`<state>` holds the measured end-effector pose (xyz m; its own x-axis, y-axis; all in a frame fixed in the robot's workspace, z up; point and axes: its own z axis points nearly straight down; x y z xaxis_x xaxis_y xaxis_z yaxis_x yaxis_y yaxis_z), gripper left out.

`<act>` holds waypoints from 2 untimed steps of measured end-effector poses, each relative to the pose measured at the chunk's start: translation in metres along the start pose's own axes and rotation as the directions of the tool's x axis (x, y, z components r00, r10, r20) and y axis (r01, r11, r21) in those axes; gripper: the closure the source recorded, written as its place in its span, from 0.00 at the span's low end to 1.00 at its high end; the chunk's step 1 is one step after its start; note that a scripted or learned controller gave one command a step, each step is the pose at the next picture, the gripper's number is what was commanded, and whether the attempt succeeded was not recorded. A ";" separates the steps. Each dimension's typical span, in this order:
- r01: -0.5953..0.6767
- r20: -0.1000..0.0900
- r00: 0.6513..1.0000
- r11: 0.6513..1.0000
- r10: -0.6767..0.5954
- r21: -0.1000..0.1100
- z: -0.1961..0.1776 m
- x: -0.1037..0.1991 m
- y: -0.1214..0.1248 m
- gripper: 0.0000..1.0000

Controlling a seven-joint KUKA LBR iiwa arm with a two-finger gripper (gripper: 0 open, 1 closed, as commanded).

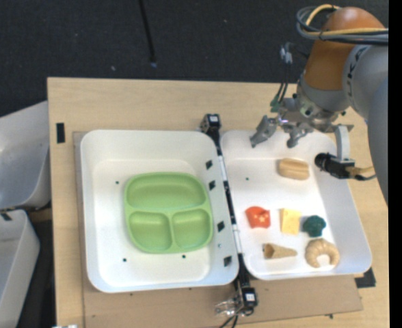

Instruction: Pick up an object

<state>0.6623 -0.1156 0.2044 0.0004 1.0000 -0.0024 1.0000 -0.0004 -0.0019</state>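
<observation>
Above the bread roll (pixel 293 169), gripper (pixel 278 134) hovers, fingers wide, empty. Risk: descent off-centre, one finger nudging roll away, closing on nothing.

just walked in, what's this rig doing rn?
Pick attempt in progress, nothing grabbed. The arm's end effector hovers open over the far end of the right bin, just beyond the bread roll. Also loose in that bin: a red piece, cheese, a green piece, a cone and a croissant. The left bin holds a green tray.
</observation>
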 end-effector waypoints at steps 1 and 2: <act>0.000 0.000 1.000 1.000 0.000 0.000 0.049 -0.009 -0.006 0.00; -0.002 0.000 1.000 1.000 0.002 0.000 0.101 -0.010 -0.007 0.00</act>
<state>0.6556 -0.1261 0.1034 0.0021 1.0000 -0.0024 1.0000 -0.0021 -0.0016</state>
